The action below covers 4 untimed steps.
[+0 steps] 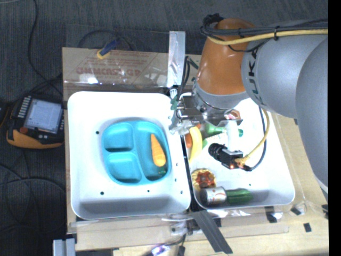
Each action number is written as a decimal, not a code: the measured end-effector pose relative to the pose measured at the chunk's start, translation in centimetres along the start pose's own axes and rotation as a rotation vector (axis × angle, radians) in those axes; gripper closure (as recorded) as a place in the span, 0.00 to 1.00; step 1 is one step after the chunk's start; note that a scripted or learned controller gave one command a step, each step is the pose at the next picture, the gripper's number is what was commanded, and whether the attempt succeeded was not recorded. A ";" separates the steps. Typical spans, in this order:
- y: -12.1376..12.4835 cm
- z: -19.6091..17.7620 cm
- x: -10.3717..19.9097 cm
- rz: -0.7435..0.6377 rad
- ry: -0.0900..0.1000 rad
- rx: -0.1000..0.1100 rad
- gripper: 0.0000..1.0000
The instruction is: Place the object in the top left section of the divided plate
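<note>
carrot (157, 150) in plate's (118, 169) right section, gripper (187, 122) mostly hidden, jaw state perhaps unreadable

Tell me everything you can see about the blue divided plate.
The divided plate is bright blue, looks like smooth plastic, with rounded corners and three sections split by raised ridges: two smaller ones on its left, one long one on its right. It lies flat in the left white bin. An orange carrot rests in the long right section.

I work in a robotics lab: my grey arm (287, 63) trails loose cables (256, 143), a teach pendant (37, 119) lies on dark carpet (53, 15), and white bins (80, 196) sit on a wooden surface (74, 57).
</note>
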State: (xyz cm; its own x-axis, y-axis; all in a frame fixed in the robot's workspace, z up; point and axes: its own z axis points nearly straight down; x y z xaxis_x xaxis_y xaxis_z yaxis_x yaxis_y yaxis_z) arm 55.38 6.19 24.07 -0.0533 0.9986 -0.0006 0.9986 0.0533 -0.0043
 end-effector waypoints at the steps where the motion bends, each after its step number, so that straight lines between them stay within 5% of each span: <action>1: -7.2 5.9 -1.1 -0.006 0.001 0.002 1.00; 2: -7.2 5.8 -1.5 -0.278 0.001 0.000 1.00; 3: -4.5 -4.1 -3.3 -0.479 0.000 -0.004 1.00; 4: 1.5 -19.4 -8.4 -0.566 -0.004 -0.006 1.00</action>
State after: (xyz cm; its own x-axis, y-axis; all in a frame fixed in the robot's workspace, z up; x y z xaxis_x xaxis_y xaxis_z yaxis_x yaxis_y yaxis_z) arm 57.43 -2.08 43.46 -0.5804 0.8143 -0.0035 0.8143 0.5804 0.0010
